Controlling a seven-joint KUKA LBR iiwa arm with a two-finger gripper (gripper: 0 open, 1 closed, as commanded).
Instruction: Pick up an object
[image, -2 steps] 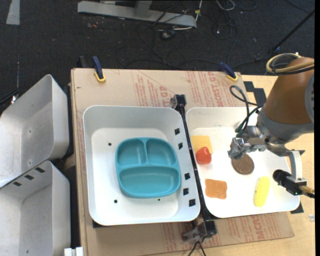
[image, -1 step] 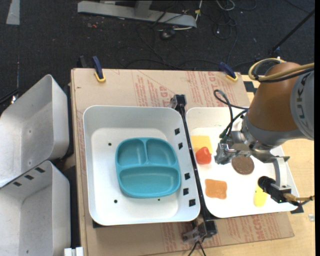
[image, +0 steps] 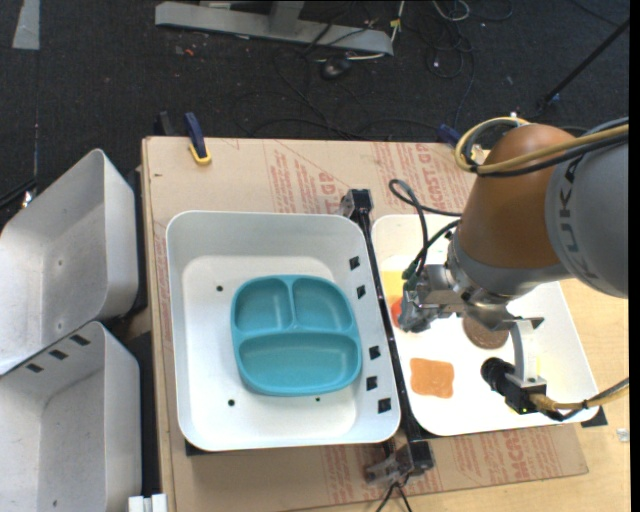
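Two shallow white bins side by side: left bin (image: 190, 330), right bin (image: 570, 330). Left one holds one teal divided plate (image: 296, 334), three compartments, lying flat near the bin's middle. Right one holds one flat orange piece (image: 432, 377) on the floor near the front edge, plus a bit of yellow (image: 391, 283) and a bit of red-orange (image: 398, 312) against the wall shared with the left bin, both half hidden by the arm; shape not readable. Gripper (image: 418, 306) low over the right bin's left side, just beside the red-orange bit, apart from the orange piece; fingers hidden under the wrist, so clenched or released: cannot tell, nothing seen held. Likely target: orange piece, nearest clear item. Looks thin, light, maybe soft or spongy, so probably compliant, not fragile; lying flat, hard to get fingers under. Best guess: come straight down, pinch across the narrower width. Plate looks rigid, smooth, slippery plastic; only the raised rim offers a pinch, and wide for a two-finger grasp. Count: two bins, one plate, one orange piece, two small partly hidden items.
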